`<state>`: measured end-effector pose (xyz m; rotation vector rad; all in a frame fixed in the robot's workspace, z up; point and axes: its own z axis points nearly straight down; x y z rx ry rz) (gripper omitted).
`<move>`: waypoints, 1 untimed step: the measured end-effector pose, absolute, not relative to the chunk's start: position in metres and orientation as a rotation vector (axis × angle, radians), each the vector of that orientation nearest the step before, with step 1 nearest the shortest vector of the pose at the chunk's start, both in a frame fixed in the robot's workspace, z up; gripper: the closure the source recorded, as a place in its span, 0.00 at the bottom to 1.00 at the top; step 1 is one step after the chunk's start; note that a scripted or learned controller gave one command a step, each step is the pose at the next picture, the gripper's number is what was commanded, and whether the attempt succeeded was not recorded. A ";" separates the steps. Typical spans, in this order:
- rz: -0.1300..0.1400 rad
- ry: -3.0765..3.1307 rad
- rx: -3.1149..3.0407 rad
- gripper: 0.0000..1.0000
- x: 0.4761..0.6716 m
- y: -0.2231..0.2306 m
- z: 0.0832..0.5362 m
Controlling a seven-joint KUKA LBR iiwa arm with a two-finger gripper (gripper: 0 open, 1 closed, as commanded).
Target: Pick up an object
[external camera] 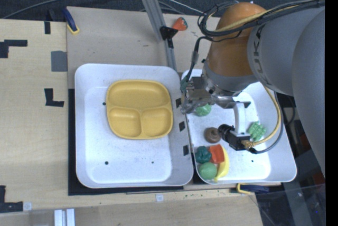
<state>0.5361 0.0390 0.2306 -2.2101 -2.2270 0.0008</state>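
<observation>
Two bins sit side by side on the counter (37, 130): the left bin (90, 114) carries a yellow tray (140, 109), and the right bin (280, 164) holds the small things. The arm (237, 56) reaches in from the right and hangs over the right bin's upper left part, with the jaws (193, 99) down at the wall between the bins.

Whether the jaws are wide or narrow I cannot tell; the wrist hides them.

A green piece (202, 110) lies just below and to the right of the jaws, touching or nearly so, and looks like the likeliest target. It is partly hidden, so its long axis and heading cannot be read. A brown piece (212, 135) lies further down, and a cluster near the bin's lower left corner: dark green piece (203, 154), red block (217, 154), light green ball (208, 170), banana (224, 166), whose long axis runs roughly up and down the view. A ridged green toy (257, 130) lies well apart to the right.
</observation>
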 end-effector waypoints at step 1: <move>0.003 -2.227 -2.210 1.00 0.526 0.098 0.220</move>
